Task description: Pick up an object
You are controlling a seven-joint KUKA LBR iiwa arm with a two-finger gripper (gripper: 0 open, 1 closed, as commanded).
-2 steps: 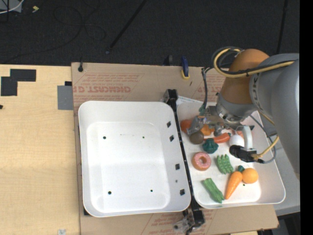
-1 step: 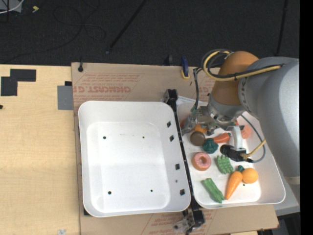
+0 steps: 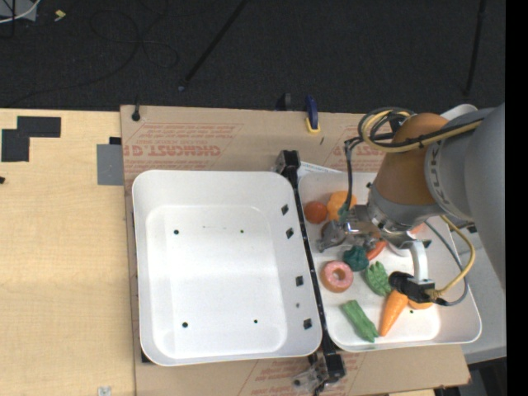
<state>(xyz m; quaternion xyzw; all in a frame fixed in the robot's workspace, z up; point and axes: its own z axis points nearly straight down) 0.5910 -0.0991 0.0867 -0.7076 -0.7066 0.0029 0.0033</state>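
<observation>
Down in the right bin (image 3: 462, 324), the gripper (image 3: 340, 233) hangs low among a cluster of toy foods, close to the black divider (image 3: 299, 238) where the two bins meet; whether its fingers are apart or together cannot be told, since the wrist covers them. Left of the gripper, beyond that divider, the left bin (image 3: 157, 221) offers wide open white floor. Room on the gripper's own side is tight: an orange-red round piece (image 3: 315, 212) and an orange piece (image 3: 337, 203) lie just above it, a teal lump (image 3: 357, 259) and a pink ring (image 3: 337, 276) just below it. Further below lie a green leafy piece (image 3: 378, 280), a green pod (image 3: 360, 319) and a carrot (image 3: 393, 308). The carrot is orange and tapered, its long axis slanting, thin tip pointing down-left toward the bin's near rim. The green pod lies beside it, slanting down-right. Nothing shows between the fingers.
</observation>
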